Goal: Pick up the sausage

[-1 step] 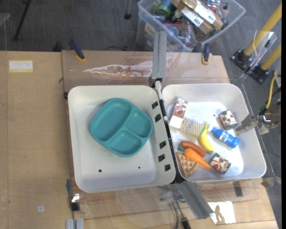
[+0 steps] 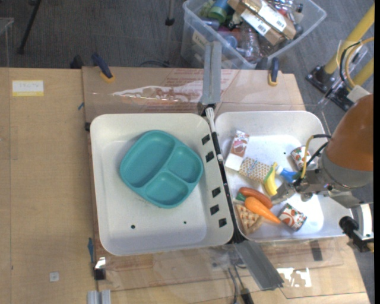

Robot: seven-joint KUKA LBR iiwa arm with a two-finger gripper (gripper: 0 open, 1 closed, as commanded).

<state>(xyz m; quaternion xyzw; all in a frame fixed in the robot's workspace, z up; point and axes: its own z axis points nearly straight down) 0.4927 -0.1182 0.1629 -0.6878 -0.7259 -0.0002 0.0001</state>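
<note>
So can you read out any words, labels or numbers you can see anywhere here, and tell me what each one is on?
None can be read.
White label on the wooden bench: print too faint.
Boxes in the clear tub behind the bins: label marks too small.
Small carton in the right bin: red printing, blurred.
Patterned cups in the right bin: design blurred, no readable text.

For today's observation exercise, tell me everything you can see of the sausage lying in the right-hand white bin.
The sausage is a short reddish-brown cylinder with rounded ends, smooth like toy plastic. It lies flat near the left side of the right-hand white bin, slanting down toward the right. The orange carrot lies along its lower side, seemingly touching it; the yellow banana sits just above-right. The gripper is to its right, apart from it.
</note>
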